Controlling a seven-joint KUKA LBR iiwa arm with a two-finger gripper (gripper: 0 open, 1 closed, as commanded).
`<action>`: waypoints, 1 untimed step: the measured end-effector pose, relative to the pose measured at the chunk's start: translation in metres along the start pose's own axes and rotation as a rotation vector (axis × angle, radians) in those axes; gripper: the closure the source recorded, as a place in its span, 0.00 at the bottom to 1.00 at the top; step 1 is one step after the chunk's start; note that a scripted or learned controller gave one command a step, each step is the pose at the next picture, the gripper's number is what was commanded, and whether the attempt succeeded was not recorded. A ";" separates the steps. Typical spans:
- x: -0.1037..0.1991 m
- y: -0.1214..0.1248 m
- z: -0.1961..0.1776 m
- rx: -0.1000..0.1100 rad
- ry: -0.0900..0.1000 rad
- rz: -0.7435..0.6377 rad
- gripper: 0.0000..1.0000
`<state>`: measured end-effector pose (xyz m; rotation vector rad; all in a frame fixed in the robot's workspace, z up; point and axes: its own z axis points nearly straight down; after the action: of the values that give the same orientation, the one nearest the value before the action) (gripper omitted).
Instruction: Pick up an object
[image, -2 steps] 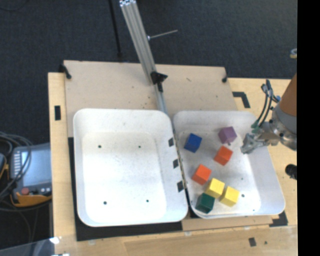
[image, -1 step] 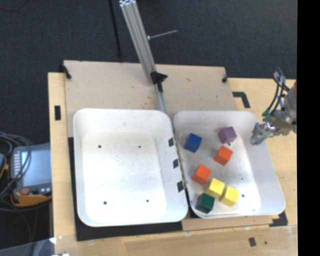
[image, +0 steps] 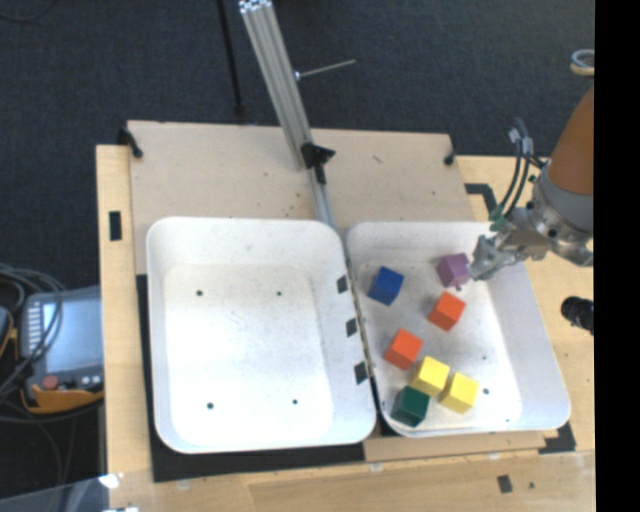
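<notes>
Down at the near edge of the right bin (image: 520, 395) sit a green cube (image: 410, 405) and two yellow cubes (image: 433, 376) (image: 461, 391). Beyond them lie two orange cubes (image: 405, 348) (image: 447, 310) and a blue cube (image: 386, 285), with the left bin (image: 250, 330) alongside. From the right the grey arm (image: 560, 190) reaches in, its gripper (image: 485, 262) just beside a purple cube (image: 454, 268) at the far side; whether it's clenched or released, I can't tell.

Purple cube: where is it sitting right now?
The purple cube lies in the right bin, near its far right side, just left of the hand, with the upper orange cube nearest in front.
</notes>
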<state>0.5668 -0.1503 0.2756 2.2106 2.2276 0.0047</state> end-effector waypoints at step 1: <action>0.049 0.009 0.014 0.004 0.000 0.001 1.00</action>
<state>0.5759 -0.1009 0.2617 2.2139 2.2284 0.0011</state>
